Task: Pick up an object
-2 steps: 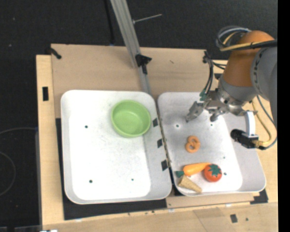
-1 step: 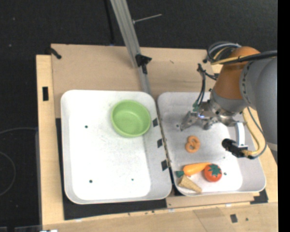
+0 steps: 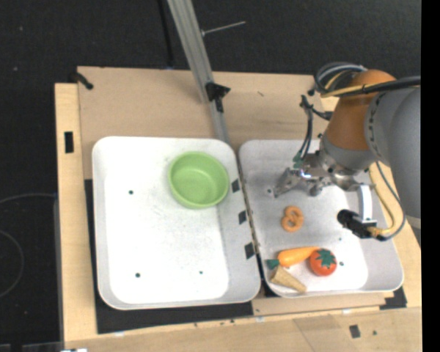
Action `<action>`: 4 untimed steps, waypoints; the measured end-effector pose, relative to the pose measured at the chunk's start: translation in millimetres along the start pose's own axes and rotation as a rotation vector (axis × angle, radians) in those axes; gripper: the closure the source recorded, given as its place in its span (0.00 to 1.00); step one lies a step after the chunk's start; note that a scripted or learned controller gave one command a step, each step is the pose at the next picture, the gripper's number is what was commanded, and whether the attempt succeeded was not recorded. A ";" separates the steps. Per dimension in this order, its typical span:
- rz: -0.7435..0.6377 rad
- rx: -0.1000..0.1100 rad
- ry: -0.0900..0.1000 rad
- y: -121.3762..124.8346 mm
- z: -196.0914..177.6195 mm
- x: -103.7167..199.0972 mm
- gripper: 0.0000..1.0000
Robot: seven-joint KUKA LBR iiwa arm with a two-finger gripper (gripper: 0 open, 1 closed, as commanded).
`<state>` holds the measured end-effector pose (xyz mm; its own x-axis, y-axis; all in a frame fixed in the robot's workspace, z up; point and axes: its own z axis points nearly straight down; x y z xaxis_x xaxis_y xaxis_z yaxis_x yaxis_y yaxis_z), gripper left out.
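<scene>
From where I stood, the arm (image 3: pixel 363 127) reached in over the right bin (image 3: pixel 268 160), its orange band above the wrist plain to see; the gripper (image 3: pixel 302 182) hung above the upper half of that bin, and its fingers looked spread apart with nothing between them, though the metalwork there was small and hard to read. Just below it lay a small orange pretzel (image 3: pixel 292 218), apart from the fingers; nearer the bin's front edge sat an orange carrot (image 3: pixel 298 255) with a red tomato (image 3: pixel 323 262) just beside it, and a pale wedge-shaped piece (image 3: pixel 288 280) close under the carrot. The left bin (image 3: pixel 117 226) held a green bowl (image 3: pixel 198 180) near its back, well apart from the arm.

I judged the pretzel the likeliest target, being nearest; the pick had not yet begun. To do it well, the gripper would want to be centred over the pretzel before descending; the fingers should straddle its narrower width and go low enough to catch its sides rather than skate over the top; it looked flat and light, so a closing finger might push it aside. The front cluster seemed harder; the pieces crowded one another.
</scene>
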<state>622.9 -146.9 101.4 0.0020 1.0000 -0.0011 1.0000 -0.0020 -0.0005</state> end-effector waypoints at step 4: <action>-0.008 -0.001 0.001 -21.7 -112.3 46.6 1.00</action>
<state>601.3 -100.1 213.7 -0.0059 1.0000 0.0003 1.0000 0.0059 0.0002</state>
